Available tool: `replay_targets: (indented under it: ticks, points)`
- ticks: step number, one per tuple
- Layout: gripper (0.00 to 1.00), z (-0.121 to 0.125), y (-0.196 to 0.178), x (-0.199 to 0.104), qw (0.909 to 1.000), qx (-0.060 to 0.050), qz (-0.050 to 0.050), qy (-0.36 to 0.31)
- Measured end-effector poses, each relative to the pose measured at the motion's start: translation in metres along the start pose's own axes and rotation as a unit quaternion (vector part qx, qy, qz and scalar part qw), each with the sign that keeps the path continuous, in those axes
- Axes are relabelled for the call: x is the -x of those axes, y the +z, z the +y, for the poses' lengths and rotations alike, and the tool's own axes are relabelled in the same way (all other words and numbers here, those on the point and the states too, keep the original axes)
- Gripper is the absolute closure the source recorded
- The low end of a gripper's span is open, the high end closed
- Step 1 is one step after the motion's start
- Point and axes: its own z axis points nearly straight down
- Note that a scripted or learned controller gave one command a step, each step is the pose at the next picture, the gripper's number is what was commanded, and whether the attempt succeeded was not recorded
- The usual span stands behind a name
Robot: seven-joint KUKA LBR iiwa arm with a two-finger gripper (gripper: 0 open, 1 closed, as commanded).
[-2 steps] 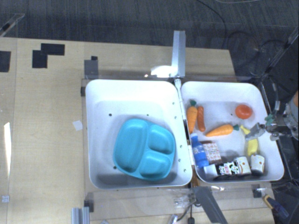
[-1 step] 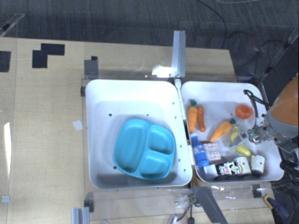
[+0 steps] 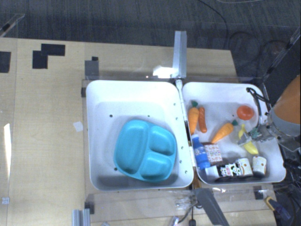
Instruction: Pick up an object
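Observation:
The right bin point(image 3: 221, 94) holds several small items. Two carrots point(image 3: 193, 119) lie side by side by its left wall, and a third carrot point(image 3: 222, 132) lies tilted near the middle. A red tomato point(image 3: 245, 112) sits toward the back right. A yellow banana-like piece point(image 3: 251, 148) lies near the right wall. Along the front are a blue bottle with a white label point(image 3: 203, 154), a black-and-white carton point(image 3: 230, 170) and a small white cup point(image 3: 259, 164). My gripper point(image 3: 256, 133) hangs low at the bin's right side, just above the yellow piece and below the tomato.
The left bin point(image 3: 101, 126) holds a blue divided plate point(image 3: 146, 149). The arm point(image 3: 288, 109), with its orange band, enters over the right bin's right wall. A metal post point(image 3: 180, 55) stands behind the divider between the bins. Cables lie on the dark floor behind.

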Motion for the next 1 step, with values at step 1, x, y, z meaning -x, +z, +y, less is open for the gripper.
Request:
replay_targets:
  ticks: [1]
  points:
    - [1.0, 0.0304, -0.0899, -0.0131, 0.9993, -0.005, 0.002, -0.036]
